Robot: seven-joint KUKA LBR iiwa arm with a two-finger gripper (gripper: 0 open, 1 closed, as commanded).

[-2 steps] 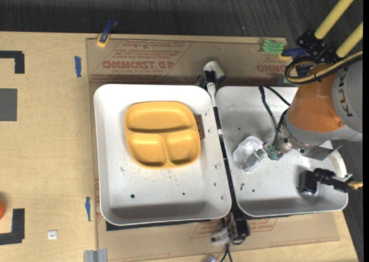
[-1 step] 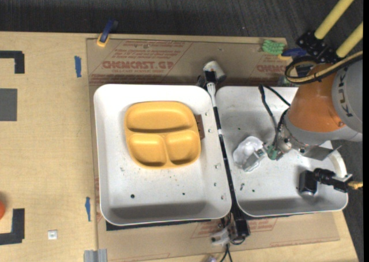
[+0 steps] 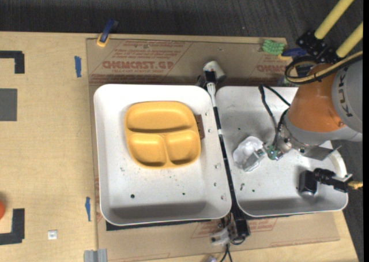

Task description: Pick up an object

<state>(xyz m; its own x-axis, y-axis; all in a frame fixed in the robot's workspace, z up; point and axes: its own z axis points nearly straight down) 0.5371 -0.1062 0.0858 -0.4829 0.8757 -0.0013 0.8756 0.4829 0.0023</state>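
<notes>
A yellow three-compartment tray [image 3: 163, 133] lies in the left bin [image 3: 109, 139], upside up and near the bin's middle. In the right bin [image 3: 277, 200] a small crumpled clear-and-white object [image 3: 248, 153] rests near the left wall. My gripper [image 3: 271, 152] is low in the right bin, right up against that object's right side. The grey arm with its orange band [image 3: 314, 111] comes down from the right and hides the bin floor beneath it.
The two white bins meet along a central divider [image 3: 222, 145]. A cable [image 3: 271, 102] loops over the back of the right bin. The bins rest on a cardboard sheet [image 3: 144, 62] on the wooden bench.
</notes>
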